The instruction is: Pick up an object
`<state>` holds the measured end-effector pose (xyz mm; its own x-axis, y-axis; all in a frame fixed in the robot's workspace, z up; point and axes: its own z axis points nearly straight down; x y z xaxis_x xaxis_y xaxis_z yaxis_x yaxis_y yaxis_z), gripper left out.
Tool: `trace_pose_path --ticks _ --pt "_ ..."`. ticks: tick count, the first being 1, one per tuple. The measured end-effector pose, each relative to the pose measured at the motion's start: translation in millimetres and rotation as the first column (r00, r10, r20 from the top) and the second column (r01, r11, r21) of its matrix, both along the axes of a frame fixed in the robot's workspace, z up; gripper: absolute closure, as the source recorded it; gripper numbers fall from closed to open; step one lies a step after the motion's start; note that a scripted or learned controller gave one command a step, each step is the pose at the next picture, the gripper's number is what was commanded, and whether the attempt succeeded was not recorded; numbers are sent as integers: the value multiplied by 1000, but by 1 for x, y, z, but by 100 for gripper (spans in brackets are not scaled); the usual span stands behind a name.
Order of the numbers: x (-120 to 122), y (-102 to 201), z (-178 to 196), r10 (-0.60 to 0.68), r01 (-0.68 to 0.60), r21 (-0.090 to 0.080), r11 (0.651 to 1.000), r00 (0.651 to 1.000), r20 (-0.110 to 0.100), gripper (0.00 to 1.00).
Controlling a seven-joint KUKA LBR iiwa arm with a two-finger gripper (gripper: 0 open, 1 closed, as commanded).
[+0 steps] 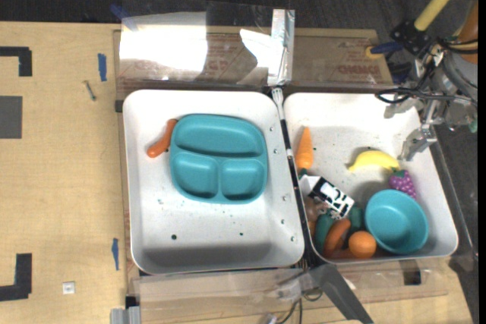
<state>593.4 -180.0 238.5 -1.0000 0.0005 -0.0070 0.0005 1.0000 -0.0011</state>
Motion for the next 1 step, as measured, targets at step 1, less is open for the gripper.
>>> trace_pose_path --ticks 1 --pt "-71 -6 -146 88 -88 -2 996 996 3 0"
